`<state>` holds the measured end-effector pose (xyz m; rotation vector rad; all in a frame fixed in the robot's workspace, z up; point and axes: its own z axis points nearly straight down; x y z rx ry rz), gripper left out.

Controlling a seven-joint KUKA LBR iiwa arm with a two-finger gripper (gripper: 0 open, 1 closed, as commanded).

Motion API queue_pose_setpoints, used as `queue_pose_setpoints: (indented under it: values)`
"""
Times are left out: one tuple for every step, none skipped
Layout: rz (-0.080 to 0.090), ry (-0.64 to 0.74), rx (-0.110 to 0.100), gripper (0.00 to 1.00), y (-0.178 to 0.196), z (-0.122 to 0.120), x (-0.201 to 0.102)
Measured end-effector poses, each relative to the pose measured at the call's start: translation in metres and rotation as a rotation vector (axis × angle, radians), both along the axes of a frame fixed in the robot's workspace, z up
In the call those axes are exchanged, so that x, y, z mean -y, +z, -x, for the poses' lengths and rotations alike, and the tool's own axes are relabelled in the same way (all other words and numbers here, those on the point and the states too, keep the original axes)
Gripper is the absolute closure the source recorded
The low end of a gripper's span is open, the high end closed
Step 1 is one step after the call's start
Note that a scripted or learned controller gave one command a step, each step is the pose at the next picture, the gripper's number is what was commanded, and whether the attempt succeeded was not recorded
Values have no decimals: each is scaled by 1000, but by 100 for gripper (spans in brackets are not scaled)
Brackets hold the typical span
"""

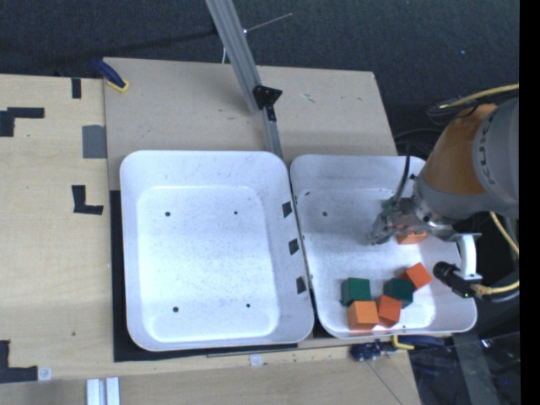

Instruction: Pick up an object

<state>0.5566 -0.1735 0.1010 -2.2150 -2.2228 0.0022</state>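
Orange block (412, 237) lies just beside tool (386, 226)

Orange cubes (364, 314) and dark green cubes (356, 289) are lying in the speckled white right bin (337, 184); the pale wooden desk (51, 142) is showing black marks.

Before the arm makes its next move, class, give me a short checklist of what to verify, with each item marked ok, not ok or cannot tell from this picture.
1. Gripper is over the right bin: ok.
2. Fingers open or shut: cannot tell; they are too small and blurred.
3. Something held by the gripper: cannot tell; an orange block lies right beside it, but no grasp is visible.
4. Blocks available to pick: ok; green block, orange block and others cluster at the bin's near end.
5. Blocks spaced for a clean grasp: not ok; several in the cluster touch each other.
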Motion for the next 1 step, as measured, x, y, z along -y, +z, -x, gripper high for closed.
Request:
queue_pose_setpoints:
  values:
    - [3,-2,8,100,63,1,-3]
